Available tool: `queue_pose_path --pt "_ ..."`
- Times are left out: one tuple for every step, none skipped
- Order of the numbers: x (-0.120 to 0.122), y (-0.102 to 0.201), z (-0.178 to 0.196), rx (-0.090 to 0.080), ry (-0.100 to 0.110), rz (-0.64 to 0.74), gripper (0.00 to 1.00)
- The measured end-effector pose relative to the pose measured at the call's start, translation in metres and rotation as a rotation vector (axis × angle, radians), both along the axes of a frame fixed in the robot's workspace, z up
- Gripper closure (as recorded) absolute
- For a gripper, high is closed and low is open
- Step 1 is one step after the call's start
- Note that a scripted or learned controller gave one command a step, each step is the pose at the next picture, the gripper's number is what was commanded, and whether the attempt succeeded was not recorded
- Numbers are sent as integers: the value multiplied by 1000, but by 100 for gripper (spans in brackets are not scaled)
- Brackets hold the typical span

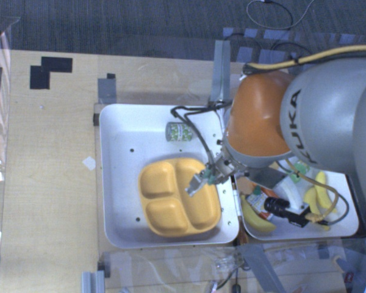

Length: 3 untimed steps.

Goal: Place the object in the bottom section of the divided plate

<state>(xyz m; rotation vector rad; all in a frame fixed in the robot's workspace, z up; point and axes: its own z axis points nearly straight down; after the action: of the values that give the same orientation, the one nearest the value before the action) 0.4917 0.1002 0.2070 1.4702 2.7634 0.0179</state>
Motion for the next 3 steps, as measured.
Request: queue_pose_path --pt "2 0 11 1 -5 2 100" --pt "2 0 11 1 -5 2 0" --pt "4 0 22 3 -10 4 100"
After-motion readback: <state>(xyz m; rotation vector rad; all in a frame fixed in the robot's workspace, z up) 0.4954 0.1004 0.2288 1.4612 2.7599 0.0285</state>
